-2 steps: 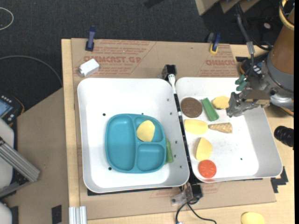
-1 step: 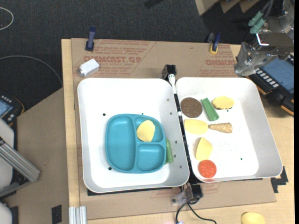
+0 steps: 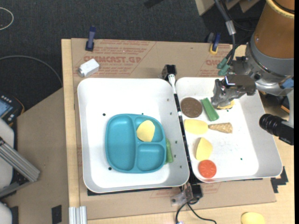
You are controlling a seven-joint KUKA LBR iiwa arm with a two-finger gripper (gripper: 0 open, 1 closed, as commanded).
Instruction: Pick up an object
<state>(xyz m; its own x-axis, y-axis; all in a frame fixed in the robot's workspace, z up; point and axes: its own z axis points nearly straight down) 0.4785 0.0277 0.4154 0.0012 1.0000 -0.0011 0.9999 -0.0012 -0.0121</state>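
The tool (image 3: 223,101) sits low in the right bin (image 3: 261,139), over a yellowish piece whose edge peeks out beneath; its grip cannot be told; just left of the tool lie a green stick (image 3: 209,109) and brown disc (image 3: 191,107); below it a cone (image 3: 220,127), two yellow pieces, a red ball (image 3: 207,168); farther left, a blue tray (image 3: 128,146).

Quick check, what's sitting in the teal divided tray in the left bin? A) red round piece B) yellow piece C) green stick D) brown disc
B: a yellow piece lies in the upper right compartment of the teal divided tray; the red round piece, brown disc and green stick are in the right bin.
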